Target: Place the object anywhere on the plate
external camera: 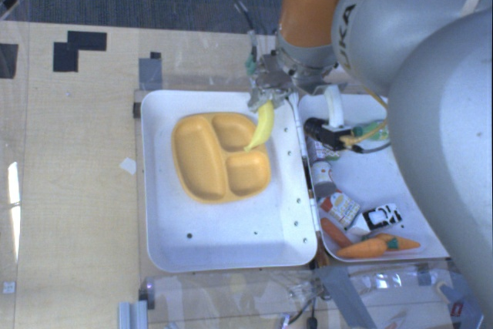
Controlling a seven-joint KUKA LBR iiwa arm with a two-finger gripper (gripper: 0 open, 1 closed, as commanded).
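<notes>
Yellow plate (202,158): three compartments; set in the left white bin (231,239) on the desk (69,166).
Banana (263,129): hung tilted over the plate's right side, its lower tip at the ridge between the two right compartments.
Gripper (267,98): clamped on the banana's upper end.
Right bin (373,181): a carrot (368,247), a red-and-white packet (340,208) and a black-and-white item (382,216) are contained.
</notes>
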